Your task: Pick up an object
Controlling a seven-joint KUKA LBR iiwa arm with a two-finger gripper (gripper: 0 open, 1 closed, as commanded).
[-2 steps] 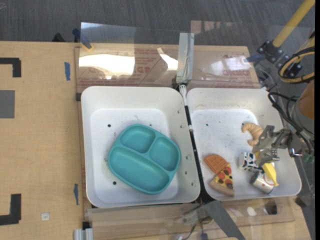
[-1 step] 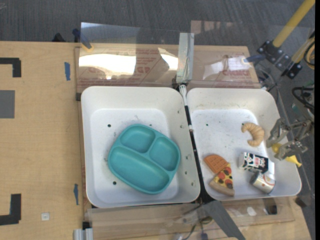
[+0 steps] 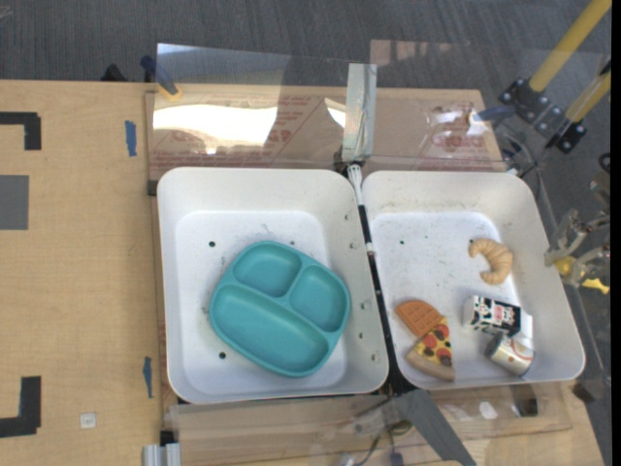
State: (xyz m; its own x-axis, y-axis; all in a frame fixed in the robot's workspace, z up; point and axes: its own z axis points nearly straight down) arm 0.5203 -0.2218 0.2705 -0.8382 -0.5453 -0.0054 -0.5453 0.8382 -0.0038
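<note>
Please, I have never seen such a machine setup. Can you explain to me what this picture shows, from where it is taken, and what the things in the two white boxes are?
One camera, fixed above a bench, looks down at a slant. Two shallow white bins sit side by side. The left bin holds a teal divided plate. The right bin holds small toy-like items: a croissant, a pizza slice, a small black-and-white carton and a metal can. A robot arm is meant to reach in from the right and pick up one object.

Yellow pole [image 3: 582, 29] runs off the top-right corner
</note>
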